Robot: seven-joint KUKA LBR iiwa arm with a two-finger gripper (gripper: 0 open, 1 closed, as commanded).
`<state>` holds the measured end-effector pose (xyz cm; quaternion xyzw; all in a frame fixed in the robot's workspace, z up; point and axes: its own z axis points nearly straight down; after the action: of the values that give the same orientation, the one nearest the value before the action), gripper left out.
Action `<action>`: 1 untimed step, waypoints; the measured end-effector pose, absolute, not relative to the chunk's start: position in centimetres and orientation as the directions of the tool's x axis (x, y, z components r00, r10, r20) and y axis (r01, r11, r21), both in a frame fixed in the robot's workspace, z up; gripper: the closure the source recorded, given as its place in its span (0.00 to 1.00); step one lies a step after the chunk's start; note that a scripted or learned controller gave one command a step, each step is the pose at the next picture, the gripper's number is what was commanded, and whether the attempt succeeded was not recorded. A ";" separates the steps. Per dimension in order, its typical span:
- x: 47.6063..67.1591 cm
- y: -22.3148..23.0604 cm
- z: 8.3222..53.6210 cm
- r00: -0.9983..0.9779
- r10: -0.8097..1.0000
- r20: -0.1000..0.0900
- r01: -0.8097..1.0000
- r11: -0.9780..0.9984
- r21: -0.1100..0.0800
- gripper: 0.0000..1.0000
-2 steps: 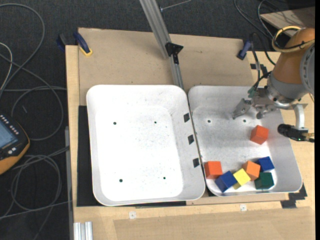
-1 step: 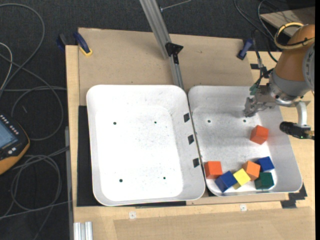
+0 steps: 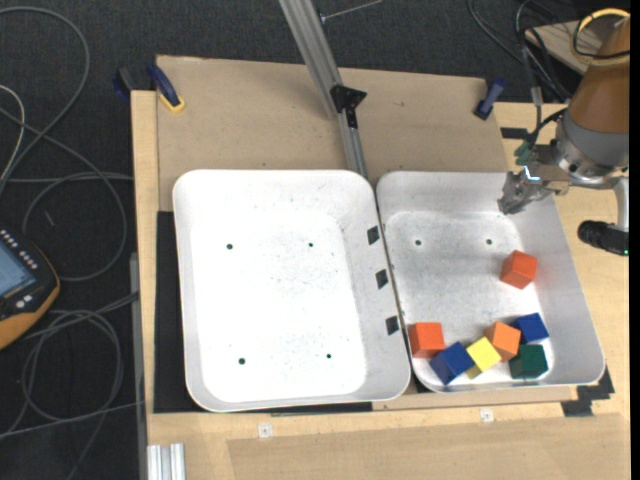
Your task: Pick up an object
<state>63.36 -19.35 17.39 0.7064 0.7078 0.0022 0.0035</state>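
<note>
The right bin (image 3: 455,203) holds several small blocks. A lone orange block (image 3: 518,268) lies mid-right. Along the front wall sit an orange block (image 3: 427,338), a blue block (image 3: 452,361), a yellow block (image 3: 483,353), another orange block (image 3: 505,338), a second blue block (image 3: 531,326) and a dark green block (image 3: 529,361). My gripper (image 3: 513,198) hangs over the bin's back right corner, well behind the lone orange block, and nothing shows between its fingers.
The left bin (image 3: 200,218) lies beside the right one. A slanted metal pole (image 3: 320,63) crosses the back of the bench. Blue clamps (image 3: 165,86) grip the bench's back edge. Cables and a handheld pendant (image 3: 20,283) lie on the floor at left.
</note>
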 end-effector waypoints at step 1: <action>63.1 -19.5 23.9 -0.001 1.000 -0.003 1.000 0.001 0.010 1.00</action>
<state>63.08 -19.45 23.89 0.7066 0.7075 0.0024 0.0045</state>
